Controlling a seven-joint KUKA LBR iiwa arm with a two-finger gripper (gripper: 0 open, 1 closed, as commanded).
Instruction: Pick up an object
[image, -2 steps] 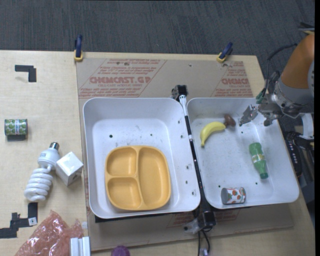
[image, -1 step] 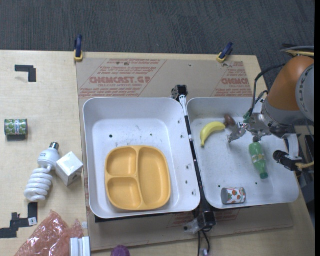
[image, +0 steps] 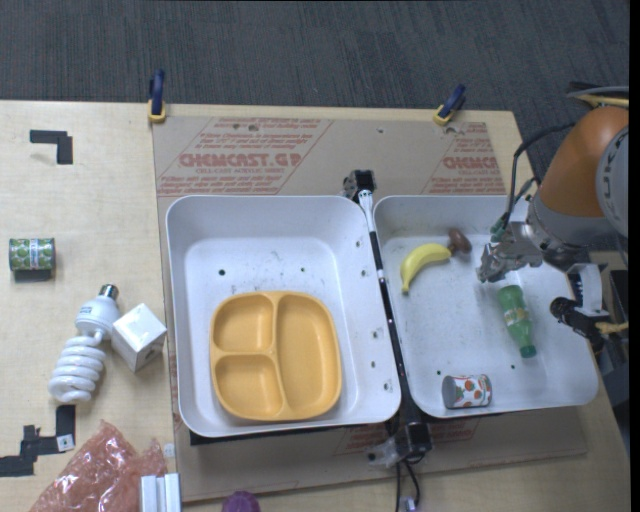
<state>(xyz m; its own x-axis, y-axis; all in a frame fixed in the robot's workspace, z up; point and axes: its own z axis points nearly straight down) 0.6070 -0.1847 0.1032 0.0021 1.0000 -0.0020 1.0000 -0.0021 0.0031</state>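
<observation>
Dark carpet runs behind the worktop (image: 80, 180); we see two white bins side by side on a brown printed sheet (image: 250, 150) clamped at its far edge.

Arm (image: 590, 175) reaches in from the right, orange band up top, wrist angled down into the right bin (image: 560, 385). Claw (image: 497, 262) sits low at that bin's far right, tips pointing down-left, just above the cap end of the green bottle (image: 517, 320). Nothing visible between the tips; we can't tell if the claw is open or closed.

Right bin contents: the bottle lying flat, a banana (image: 422, 263) at far left, a small brown object (image: 459, 240) just right of the banana, and a red-and-white can (image: 467, 391) on its side at the near edge.

Left bin (image: 190, 240) holds a yellow divided tray (image: 276, 355).

On the worktop, left of the bins: a green can (image: 31, 255), a spiral bulb (image: 82, 348), a white cube (image: 139, 336), a red mesh bag (image: 95, 470).
</observation>
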